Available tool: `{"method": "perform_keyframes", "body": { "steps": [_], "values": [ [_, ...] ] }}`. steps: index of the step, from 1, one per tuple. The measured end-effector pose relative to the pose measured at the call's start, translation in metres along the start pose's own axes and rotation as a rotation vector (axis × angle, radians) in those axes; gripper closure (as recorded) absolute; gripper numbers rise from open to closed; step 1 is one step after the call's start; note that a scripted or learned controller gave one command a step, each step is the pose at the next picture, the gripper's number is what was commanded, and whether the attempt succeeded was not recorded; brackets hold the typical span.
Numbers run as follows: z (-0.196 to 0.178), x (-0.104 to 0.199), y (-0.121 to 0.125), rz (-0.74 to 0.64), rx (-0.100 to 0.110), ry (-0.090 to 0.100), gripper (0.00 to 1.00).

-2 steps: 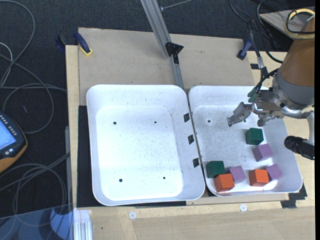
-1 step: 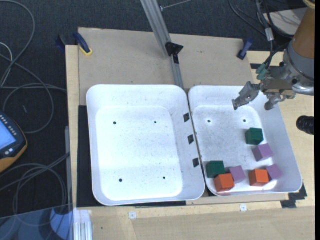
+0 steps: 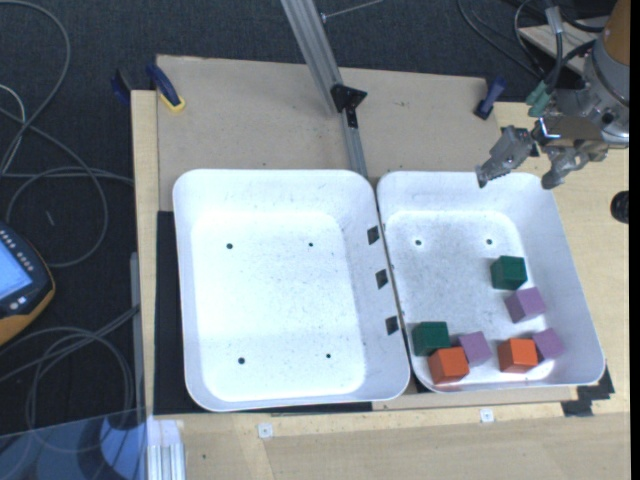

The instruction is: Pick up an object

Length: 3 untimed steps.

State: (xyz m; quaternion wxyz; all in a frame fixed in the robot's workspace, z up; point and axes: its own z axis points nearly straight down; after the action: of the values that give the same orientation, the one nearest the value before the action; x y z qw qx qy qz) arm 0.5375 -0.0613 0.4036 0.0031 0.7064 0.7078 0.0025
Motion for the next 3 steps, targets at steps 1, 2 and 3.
{"method": "perform_keyframes", "body": {
  "steps": [1, 2, 3],
  "values": [
    [0.144, 0.052, 0.006, 0.000, 0.018, 0.003, 0.00],
    [0.090, 0.049, 0.002, 0.001, 0.001, 0.001, 0.00],
    [0.084, 0.102, 0.022, -0.004, 0.005, 0.003, 0.00]
  ]
}}
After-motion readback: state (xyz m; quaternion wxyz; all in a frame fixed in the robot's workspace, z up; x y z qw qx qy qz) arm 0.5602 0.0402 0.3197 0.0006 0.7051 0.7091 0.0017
